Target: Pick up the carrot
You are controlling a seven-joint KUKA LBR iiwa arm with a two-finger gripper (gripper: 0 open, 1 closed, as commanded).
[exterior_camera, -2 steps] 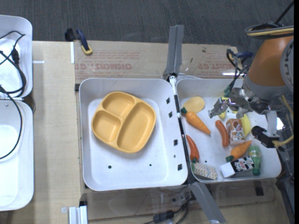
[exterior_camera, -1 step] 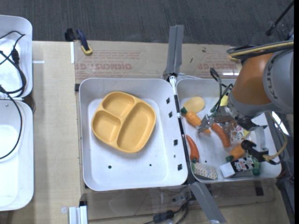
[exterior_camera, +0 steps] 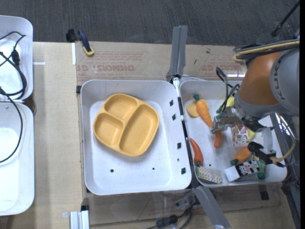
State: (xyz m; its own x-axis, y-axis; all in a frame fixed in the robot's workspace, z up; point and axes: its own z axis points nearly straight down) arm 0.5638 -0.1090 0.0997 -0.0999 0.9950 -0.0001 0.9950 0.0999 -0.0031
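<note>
The carrot (exterior_camera: 204, 111) lies in the right bin (exterior_camera: 274, 178), in its upper left part. It is orange with a green top pointing to the far side, and its thin tip points down and right. My gripper (exterior_camera: 219, 126) hangs low over the bin just at that thin tip, reaching in from the right under the orange wrist band. A darker orange stick (exterior_camera: 218, 140) pokes out directly below the gripper. The gripper's metal parts cover the spot where the carrot's tip ends.
A pale yellow piece (exterior_camera: 191, 109) touches the carrot's left side. A red pepper (exterior_camera: 196, 150), a mesh bag (exterior_camera: 209, 175), a snack packet (exterior_camera: 239, 135), an orange lump (exterior_camera: 243, 154) and a black-and-white box (exterior_camera: 245, 168) crowd the right bin. The left bin (exterior_camera: 95, 175) holds a yellow divided plate (exterior_camera: 126, 123).
</note>
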